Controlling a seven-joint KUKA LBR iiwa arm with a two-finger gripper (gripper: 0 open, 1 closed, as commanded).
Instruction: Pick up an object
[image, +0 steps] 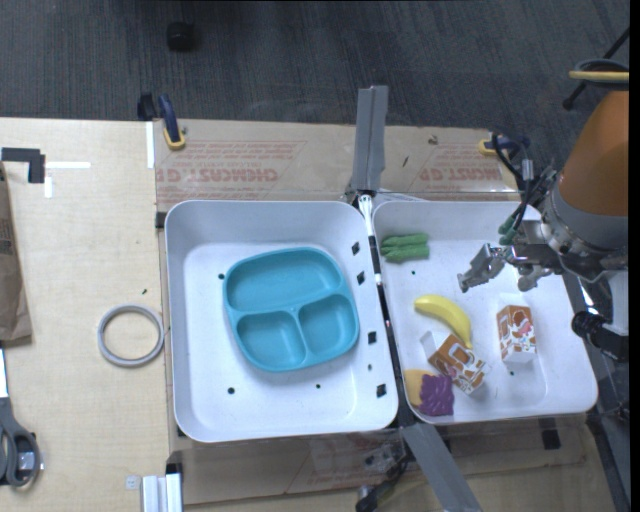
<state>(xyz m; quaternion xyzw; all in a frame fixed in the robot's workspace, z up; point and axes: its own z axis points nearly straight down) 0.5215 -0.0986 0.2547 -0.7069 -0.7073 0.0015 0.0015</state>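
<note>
Above the right white bin (570, 400), the grey arm's two-finger gripper (484, 268) hangs tilted, jaws parted and holding nothing, the curved yellow plastic banana (446, 316) lying just below them.

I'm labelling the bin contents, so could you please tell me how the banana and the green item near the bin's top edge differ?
The banana is yellow, while the green item is green. The banana is curved and lies diagonally mid-bin; the green item is stubbier, looks ridged, and lies nearly level close to the divider. The banana's lower end nears a small printed carton; the green item lies apart from everything. Both rest in the right bin.
</note>
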